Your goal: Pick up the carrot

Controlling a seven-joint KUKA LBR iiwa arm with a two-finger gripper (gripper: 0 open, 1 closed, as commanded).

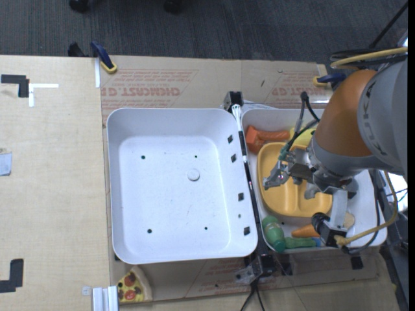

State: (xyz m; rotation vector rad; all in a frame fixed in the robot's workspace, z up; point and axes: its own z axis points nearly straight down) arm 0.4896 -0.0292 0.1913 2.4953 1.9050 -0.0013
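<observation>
The claw [280, 173] hung over the yellow bowl [292, 196], fingers' state untellable; the carrot [305, 230] below-right risked being missed.

arm [353, 125] over right bin [379, 203], gripper [275, 177] above yellow bowl [288, 199], carrot [305, 230] near edge, left bin [175, 180] beside

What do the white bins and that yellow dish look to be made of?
The left bin looks like thin moulded plastic: smooth, faintly glossy, with rounded corners and a rolled rim. The right bin seems the same. The yellow dish also looks plastic: one even colour with a soft sheen, though I can't be sure.
</observation>
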